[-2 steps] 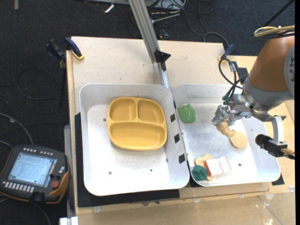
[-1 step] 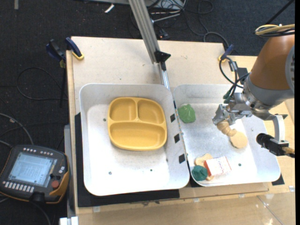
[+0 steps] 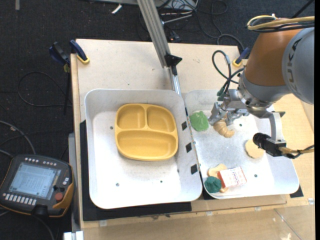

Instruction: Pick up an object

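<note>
My gripper hangs over the back left part of the right bin. A tan, lumpy object lies right at its tip, partly covered by it; whether it is gripped I cannot tell. A light green object lies just left of the gripper. A round pale biscuit rests to the right, under the arm's black fitting. Near the front lie a red and white box, a dark green object and a small yellowish piece.
The left bin holds a yellow divided tray. A slanted metal pole crosses the back of the bench. A teach pendant lies on the floor at the left. Cables trail from the arm's wrist.
</note>
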